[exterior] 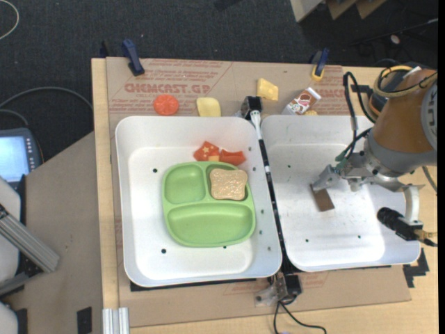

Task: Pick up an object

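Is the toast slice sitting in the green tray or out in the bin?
In the tray: the toast slice lies in the upper right compartment of the green tray.

Green divided plate sits in the left bin, a slice of toast in its upper right compartment. Just above the plate, red pieces lie on the bin floor. Right of the plate, across the divide, the gripper is low in the right bin, a small brown block at its tip.
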You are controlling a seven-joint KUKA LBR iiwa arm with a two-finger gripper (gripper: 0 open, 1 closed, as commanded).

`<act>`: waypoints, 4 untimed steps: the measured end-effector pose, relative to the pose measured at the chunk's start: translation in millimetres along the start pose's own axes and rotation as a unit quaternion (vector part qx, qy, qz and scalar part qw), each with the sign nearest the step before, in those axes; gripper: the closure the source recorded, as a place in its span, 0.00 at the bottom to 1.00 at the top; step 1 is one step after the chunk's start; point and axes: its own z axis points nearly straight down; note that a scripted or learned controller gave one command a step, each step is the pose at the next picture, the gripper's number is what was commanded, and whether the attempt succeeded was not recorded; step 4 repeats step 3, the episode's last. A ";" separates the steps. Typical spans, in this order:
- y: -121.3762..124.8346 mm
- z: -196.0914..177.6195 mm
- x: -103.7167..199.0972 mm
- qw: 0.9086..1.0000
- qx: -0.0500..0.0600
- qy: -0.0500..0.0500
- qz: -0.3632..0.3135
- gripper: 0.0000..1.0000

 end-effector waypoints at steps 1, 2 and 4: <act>0.9 31.4 37.9 1.000 0.004 0.002 -0.003 0.00; 1.7 19.2 35.5 1.000 0.002 0.001 -0.001 1.00; 21.0 -83.3 123.9 1.000 -0.004 0.002 -0.007 1.00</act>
